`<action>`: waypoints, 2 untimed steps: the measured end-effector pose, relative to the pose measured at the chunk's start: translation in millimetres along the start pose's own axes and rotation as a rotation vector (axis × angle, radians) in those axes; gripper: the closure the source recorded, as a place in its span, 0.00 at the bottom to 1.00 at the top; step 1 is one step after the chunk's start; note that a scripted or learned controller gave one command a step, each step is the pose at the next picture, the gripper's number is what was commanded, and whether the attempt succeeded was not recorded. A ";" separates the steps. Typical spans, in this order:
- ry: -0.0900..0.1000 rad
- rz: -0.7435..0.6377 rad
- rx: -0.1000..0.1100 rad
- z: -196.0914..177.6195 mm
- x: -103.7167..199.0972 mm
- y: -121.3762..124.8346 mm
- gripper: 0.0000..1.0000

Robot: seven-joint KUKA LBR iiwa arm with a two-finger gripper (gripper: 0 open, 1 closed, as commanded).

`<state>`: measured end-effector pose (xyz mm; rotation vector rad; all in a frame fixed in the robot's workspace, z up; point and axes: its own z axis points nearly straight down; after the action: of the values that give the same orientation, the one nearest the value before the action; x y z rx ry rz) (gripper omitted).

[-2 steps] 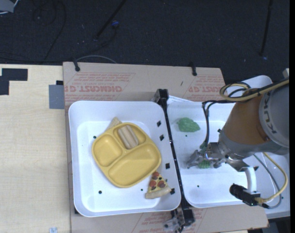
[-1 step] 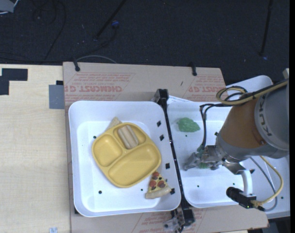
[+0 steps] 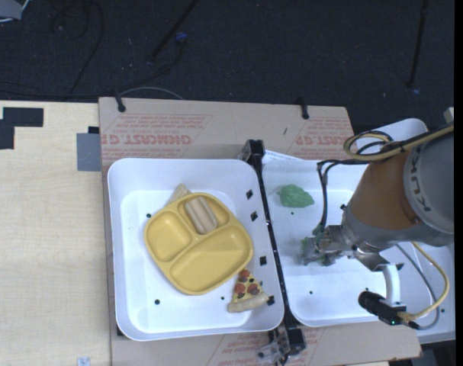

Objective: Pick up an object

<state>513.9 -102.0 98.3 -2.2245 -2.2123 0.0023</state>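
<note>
We see the gripper (image 3: 313,250) low in the right bin (image 3: 330,311), fingers unclear; green lump (image 3: 295,197) near, hotdog (image 3: 201,215) lengthwise on the plate (image 3: 170,239), pizza (image 3: 247,292) beside.

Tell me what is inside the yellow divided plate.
One tan, bun-like toy food piece lies in the upper compartment of the yellow plate; the other two compartments look bare. What lies beneath the plate is hidden.
</note>
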 end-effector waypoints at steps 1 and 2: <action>-0.002 -0.007 -0.007 -58.6 0.5 9.3 1.00; -0.002 -0.006 -0.006 -106.8 -0.3 10.0 1.00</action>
<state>524.3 -102.5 205.0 -2.2214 -2.2235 -0.0020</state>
